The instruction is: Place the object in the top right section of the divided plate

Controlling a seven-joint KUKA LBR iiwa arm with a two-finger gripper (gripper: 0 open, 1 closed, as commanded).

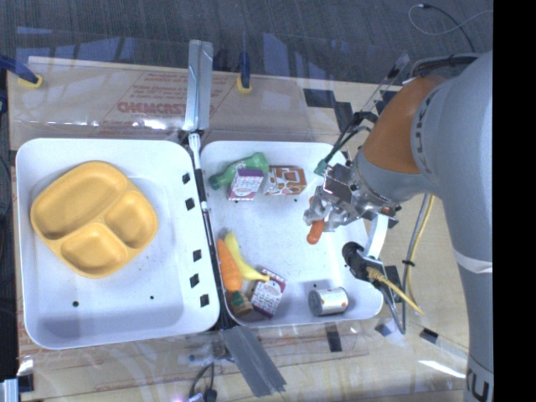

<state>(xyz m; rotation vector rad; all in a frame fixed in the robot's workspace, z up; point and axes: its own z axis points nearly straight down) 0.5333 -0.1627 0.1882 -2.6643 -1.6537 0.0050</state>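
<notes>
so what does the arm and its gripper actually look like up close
The arm is thick, smooth grey with an orange band above the wrist. The gripper is a small metallic silver-grey assembly. Thin dark cables run along the wrist, and a yellowish cable hangs beside it.

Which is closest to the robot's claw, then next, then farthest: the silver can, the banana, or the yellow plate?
Measured from the gripper:
1. Silver can, just below it, near the right bin's front edge.
2. Banana, across the right bin, by its left wall.
3. Yellow plate, far off in the left bin.
</notes>
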